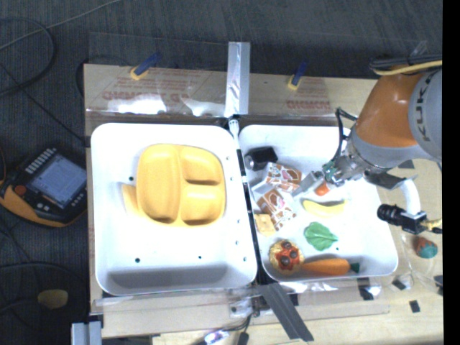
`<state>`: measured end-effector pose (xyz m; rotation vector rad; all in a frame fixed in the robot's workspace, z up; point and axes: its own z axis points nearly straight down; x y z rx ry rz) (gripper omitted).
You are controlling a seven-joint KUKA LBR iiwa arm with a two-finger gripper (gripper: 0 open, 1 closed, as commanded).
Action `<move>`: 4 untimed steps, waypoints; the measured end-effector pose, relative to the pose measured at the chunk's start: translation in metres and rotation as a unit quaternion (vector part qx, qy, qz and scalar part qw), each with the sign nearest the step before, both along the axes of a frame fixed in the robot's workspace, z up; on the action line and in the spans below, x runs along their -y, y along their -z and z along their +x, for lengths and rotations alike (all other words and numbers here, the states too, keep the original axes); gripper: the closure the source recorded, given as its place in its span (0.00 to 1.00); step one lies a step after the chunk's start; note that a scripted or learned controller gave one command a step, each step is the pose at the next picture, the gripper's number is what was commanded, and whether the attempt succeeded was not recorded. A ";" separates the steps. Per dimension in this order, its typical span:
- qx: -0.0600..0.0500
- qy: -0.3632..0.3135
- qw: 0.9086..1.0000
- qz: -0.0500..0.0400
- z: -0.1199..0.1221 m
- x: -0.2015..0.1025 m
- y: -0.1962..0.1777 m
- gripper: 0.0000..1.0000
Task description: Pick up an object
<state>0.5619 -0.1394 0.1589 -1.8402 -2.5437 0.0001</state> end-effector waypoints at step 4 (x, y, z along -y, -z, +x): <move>0.004 -0.159 0.987 -0.001 0.085 0.082 0.058 1.00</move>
